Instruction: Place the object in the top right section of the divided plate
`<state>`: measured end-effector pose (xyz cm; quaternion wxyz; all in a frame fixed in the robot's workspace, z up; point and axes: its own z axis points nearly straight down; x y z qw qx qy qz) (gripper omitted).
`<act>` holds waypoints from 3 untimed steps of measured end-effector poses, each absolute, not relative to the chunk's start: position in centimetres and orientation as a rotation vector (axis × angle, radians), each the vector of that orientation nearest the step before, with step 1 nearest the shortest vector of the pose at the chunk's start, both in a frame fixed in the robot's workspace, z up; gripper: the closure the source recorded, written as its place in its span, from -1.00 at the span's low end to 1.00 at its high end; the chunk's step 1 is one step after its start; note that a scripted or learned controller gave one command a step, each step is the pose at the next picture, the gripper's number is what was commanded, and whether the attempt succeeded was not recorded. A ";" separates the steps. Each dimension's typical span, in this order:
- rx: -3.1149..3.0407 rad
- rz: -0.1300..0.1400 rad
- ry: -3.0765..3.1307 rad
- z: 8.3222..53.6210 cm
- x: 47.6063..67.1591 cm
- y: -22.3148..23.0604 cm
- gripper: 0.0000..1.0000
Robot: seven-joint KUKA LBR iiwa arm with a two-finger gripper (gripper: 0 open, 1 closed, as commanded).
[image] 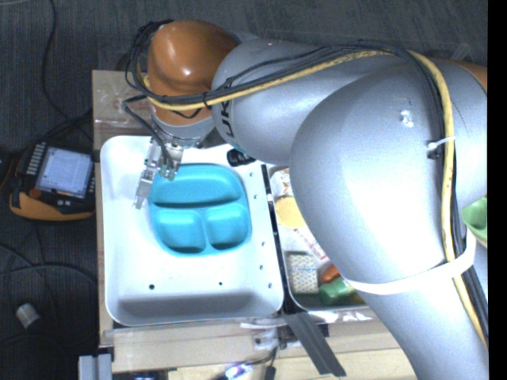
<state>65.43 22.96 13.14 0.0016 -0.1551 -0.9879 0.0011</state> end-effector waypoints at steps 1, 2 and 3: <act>-0.225 0.001 -3.141 8.7 65.0 23.2 -1.00; -0.224 -0.003 -3.141 8.7 65.0 23.3 -1.00; -0.224 -0.003 -3.141 8.7 65.0 23.3 -1.00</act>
